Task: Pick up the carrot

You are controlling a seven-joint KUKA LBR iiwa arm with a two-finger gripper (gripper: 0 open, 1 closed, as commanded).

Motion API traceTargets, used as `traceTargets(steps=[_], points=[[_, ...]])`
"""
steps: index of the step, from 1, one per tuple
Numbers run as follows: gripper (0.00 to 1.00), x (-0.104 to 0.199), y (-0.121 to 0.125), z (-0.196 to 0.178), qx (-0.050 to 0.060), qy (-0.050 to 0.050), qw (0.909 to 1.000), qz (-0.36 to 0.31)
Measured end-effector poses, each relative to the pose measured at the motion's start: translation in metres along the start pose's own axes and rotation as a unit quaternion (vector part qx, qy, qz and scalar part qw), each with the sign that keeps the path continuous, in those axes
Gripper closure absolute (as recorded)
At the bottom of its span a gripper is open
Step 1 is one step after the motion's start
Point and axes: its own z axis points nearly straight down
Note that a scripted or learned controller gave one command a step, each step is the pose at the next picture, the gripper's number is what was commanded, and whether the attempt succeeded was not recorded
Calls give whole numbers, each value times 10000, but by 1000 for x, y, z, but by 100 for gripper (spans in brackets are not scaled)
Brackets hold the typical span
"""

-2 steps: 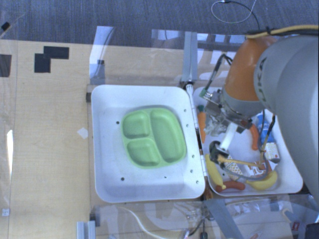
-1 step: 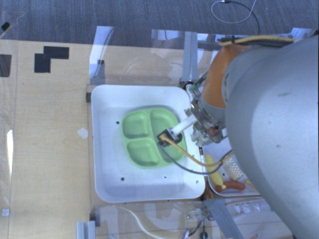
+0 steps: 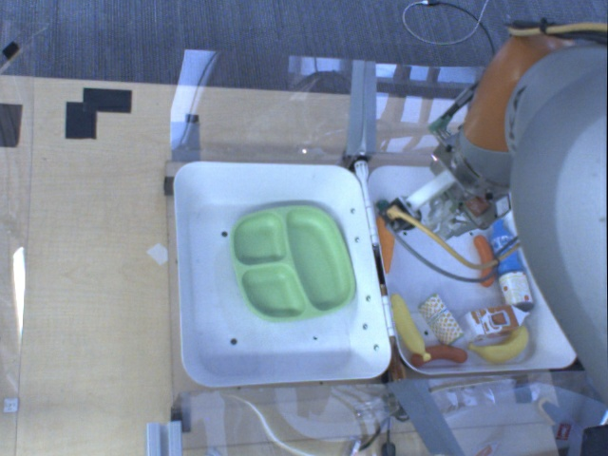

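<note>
Carrot (image 3: 385, 242): lies lengthwise against the right bin's (image 3: 418, 180) left wall, in its upper half.
Near it: a banana (image 3: 403, 319) just below, by the same wall.
Elsewhere: a sausage (image 3: 443, 354), carton (image 3: 490, 322) and second banana (image 3: 504, 347) along the bin's lower edge; a bottle (image 3: 514, 281) at its right side.
Arm: reaches over the bin's right side, bent down.
Gripper (image 3: 463, 212): above the bin's upper middle, apart from the carrot; open or closed cannot be told.

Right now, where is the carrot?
In the camera view, the long orange carrot lies along the right white bin's left wall, just beyond the yellow banana by that wall.
</note>
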Motion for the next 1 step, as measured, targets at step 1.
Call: traceTargets(steps=[1], points=[[100,-28,36,-30,-2,-6,9893,1458]])
